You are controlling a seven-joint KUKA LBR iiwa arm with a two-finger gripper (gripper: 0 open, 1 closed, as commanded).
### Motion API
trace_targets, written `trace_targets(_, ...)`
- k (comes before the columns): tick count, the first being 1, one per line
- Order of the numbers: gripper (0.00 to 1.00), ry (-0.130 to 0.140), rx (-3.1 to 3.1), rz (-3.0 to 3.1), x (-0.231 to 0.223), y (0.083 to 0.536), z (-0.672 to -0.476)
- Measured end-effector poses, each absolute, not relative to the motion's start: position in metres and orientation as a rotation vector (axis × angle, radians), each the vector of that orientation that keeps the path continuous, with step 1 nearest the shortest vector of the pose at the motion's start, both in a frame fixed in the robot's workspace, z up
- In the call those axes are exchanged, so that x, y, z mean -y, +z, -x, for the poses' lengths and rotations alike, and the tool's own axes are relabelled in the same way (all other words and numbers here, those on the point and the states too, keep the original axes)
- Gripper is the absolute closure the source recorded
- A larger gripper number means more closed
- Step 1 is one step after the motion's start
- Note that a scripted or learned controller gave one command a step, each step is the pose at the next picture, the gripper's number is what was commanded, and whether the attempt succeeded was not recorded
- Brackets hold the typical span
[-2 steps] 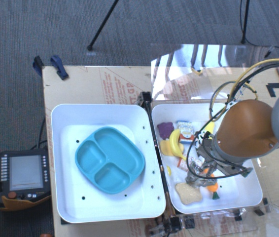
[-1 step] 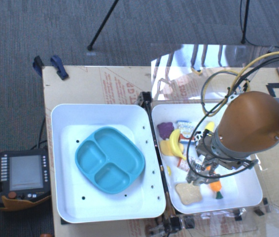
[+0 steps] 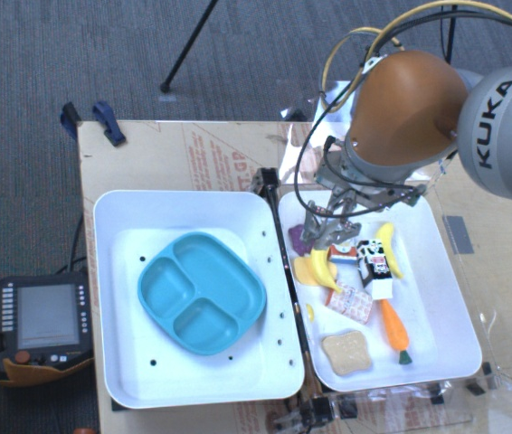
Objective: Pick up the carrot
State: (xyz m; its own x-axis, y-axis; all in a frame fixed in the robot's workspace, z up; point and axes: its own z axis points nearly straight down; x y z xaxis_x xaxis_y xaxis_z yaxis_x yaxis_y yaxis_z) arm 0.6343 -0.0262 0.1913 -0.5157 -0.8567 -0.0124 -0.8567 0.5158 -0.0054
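On the floor off the counter's left edge lies a grey handheld screen unit (image 3: 41, 322) with a dark rubbery casing. The counter (image 3: 184, 152) is flat brown cardboard with red print. Its left bin (image 3: 116, 233), smooth white plastic with rounded corners, holds a glossy blue plate (image 3: 202, 292) moulded into three compartments. The right bin (image 3: 450, 306) carries a jumble: a yellow wedge (image 3: 304, 270), a curved banana (image 3: 385, 247), a black-and-white carton (image 3: 376, 267), a pink speckled wrapper (image 3: 350, 303) and a tan slice of toast (image 3: 347, 352) near the front edge. The carrot (image 3: 394, 326), a tapered orange cone with a green tip, lies toward the front right, just beyond the carton. The metal claw (image 3: 330, 231) hangs over the bin's back left area, well apart from the carrot; whether it is spread or closed I cannot tell.
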Motion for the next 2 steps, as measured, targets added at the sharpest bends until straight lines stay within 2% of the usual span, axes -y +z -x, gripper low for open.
trace_targets(1,0.00,0.006,-2.732,1.537,0.029,0.189,-0.633)
trace_targets(2,0.00,0.009,-2.777,1.476,0.087,0.091,-0.528)
